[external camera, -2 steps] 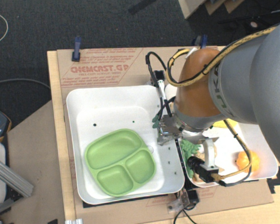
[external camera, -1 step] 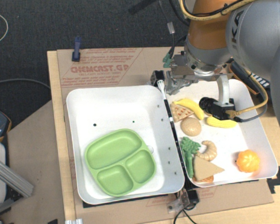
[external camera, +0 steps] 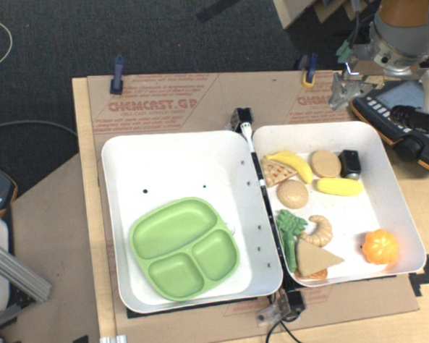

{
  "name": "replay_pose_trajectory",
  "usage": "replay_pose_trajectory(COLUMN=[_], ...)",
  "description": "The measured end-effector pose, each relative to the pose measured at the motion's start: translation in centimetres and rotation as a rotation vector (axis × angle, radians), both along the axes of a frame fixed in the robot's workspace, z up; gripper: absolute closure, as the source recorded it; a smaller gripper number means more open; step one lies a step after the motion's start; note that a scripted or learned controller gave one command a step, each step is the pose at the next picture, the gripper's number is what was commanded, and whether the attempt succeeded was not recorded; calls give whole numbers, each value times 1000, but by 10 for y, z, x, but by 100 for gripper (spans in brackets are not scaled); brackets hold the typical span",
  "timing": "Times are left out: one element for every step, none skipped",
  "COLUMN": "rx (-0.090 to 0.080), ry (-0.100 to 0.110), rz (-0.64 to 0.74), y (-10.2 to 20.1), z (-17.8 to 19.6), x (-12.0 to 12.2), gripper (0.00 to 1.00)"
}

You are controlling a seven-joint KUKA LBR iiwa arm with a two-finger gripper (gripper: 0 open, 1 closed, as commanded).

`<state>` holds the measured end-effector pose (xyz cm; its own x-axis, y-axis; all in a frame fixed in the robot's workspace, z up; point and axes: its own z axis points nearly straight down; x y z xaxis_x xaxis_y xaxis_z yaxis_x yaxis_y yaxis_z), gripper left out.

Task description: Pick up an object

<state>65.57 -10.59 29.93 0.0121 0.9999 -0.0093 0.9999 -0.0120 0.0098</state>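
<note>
The left shallow white bin (external camera: 122,209) holds a green three-compartment plastic tray (external camera: 184,247), the right white bin (external camera: 388,171) toy foods, the gripper (external camera: 343,87) above, grip unclear.

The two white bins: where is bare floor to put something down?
Left bin: bare floor above the green tray. Right bin: a bare patch between the yellow piece and the orange. Its left half, from banana to broccoli, is crowded.
</note>
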Motion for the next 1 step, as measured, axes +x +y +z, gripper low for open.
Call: replay_pose_trajectory(rx=[13], ry=[16], rz=[19], y=[103], z=[-53], x=[-34], gripper=[100])
